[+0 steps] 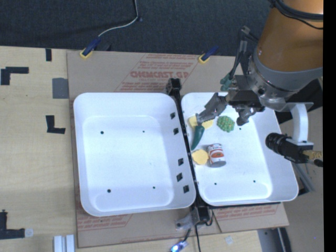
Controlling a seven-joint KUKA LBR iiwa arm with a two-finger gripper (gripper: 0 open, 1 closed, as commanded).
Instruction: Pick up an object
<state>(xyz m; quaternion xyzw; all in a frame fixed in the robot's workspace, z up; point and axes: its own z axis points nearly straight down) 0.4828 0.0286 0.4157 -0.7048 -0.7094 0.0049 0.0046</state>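
Biggest thing on show is the arm (291, 35), grey with its orange band, reaching in over the far right corner of the counter (31, 156). Below it sit the two white bins side by side — the left bin (126, 151) with bare floor, the right bin (252, 182) carrying all the small stuff against its left wall.

Now the business end. The gripper (231, 112) hangs low over the far half of the right bin, fingers spread apart — one dark finger slanting down-left toward the bin's left wall, the other short and pointing down on the right. Nothing sits between them, so no grasp yet.

The objects: a small can (216, 155) with a red label, lying near the middle of the bin's left half. A green lump (226, 123), knobbly, sits right under the gap between the fingers, a touch toward the near side. A green pepper (198, 135), long axis running far-to-near along the left wall. Two yellow bits — one (200, 157) touching the can's left, one (205, 123) at the tip of the left finger.

My call: the green lump is the nearest candidate, lying just nearward of the spread fingers, so a short drop looks like the move.
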